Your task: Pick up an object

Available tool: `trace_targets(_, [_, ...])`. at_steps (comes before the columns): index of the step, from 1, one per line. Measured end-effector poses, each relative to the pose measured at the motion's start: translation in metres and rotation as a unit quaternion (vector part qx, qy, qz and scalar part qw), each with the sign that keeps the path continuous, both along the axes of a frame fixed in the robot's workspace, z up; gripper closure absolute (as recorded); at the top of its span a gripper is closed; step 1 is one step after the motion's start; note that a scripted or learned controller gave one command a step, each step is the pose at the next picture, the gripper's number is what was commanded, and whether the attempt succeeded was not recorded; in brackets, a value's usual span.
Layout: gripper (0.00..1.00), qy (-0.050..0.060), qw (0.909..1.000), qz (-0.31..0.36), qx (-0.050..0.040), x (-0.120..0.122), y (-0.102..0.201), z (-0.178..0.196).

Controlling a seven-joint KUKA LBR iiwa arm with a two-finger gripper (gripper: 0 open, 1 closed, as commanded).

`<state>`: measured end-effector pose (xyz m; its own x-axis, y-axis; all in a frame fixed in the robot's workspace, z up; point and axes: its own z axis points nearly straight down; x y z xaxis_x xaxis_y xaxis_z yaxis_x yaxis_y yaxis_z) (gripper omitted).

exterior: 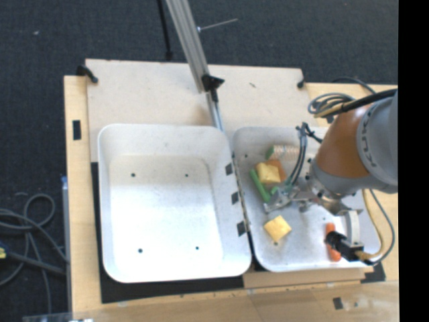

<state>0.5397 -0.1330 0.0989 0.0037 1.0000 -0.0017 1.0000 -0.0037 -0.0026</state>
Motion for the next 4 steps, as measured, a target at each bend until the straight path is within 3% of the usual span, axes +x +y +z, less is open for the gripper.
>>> trace_targets(1, [1.0, -0.004, 1.0, -0.004, 0.0005, 0.002, 0.0, 0.013])
trace_targets(4, [1.0, -0.005, 1.0, 0.004, -0.0002, 0.01, -0.015, 0.181])
